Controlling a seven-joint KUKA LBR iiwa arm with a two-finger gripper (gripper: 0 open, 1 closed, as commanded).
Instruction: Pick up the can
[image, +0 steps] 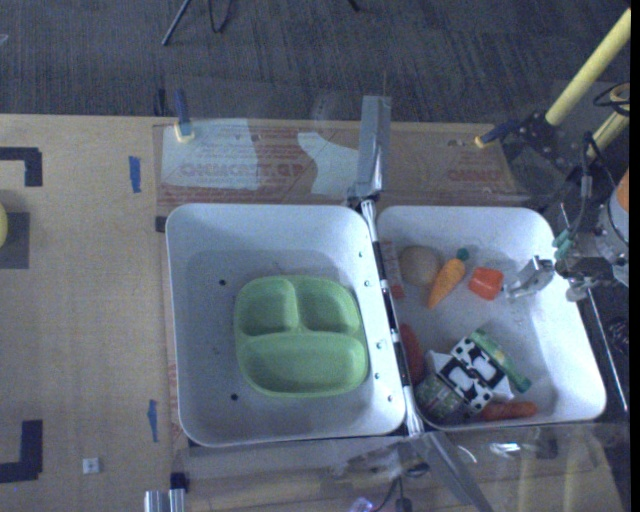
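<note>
One can (455, 385) to fetch: lies on its side at the near left corner of the right bin (570, 345), black-and-white label up, touching a green-and-white packet (500, 358) and hemmed by a red piece (511, 409) on the near side and another red piece (411, 350) along the dividing wall. Looks like the approach step, grasp not yet begun. Hovers well apart from the can, the gripper (552, 280), by the bin's right wall near an orange block (486, 283) and a carrot (447, 283); state of the jaws impossible to tell at this size. Calls next, most likely, for a move leftward and nearer, then a descent square across the can's round body, clear of the packet. Further out: a beige lump (420, 265), a green divided plate (298, 335) in the left bin (190, 300), tan bench (80, 330) with blue tape marks, dark carpet (300, 45) beyond.
</note>
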